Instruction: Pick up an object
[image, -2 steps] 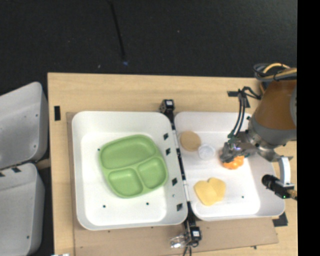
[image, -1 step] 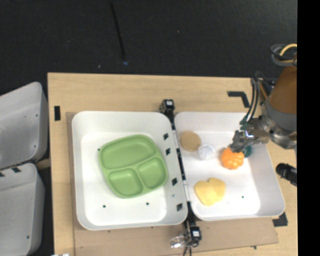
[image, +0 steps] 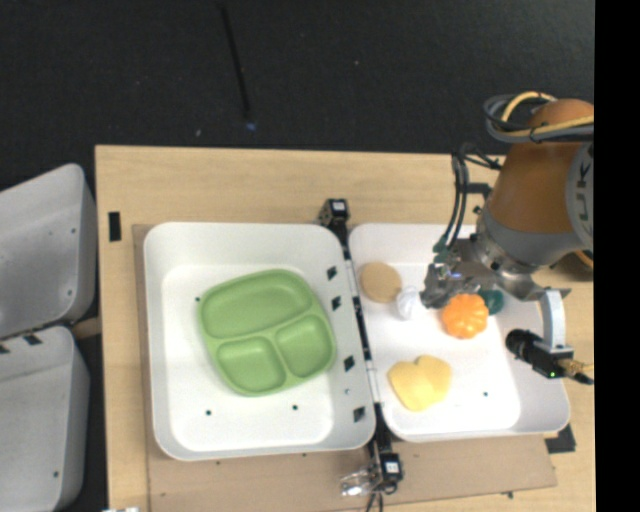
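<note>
I see a green three-compartment plastic tray (image: 266, 330) lying flat in the left white bin (image: 175, 400), and I take the black divider between the bins (image: 352, 320) as my landmark. Just right of that divider, in the right white bin (image: 500, 405), sits a tan rounded lump like a bread roll (image: 380, 281), with a small white object (image: 407, 303) touching its right side. Lower down, still near the divider, lies a pale yellow lobed soft piece (image: 420, 382). Farther right of the divider is an orange pumpkin-shaped toy (image: 465, 316), which I judge to be the likely target. The gripper (image: 448, 283) hangs low over the bin, well right of the divider, and the pumpkin sits just below and to the right of its tip, seemingly touching or nearly so, not between the fingers. Whether they stand apart or together I cannot tell; the wrist hides them. The pumpkin is roundish, so no long axis matters.
</note>
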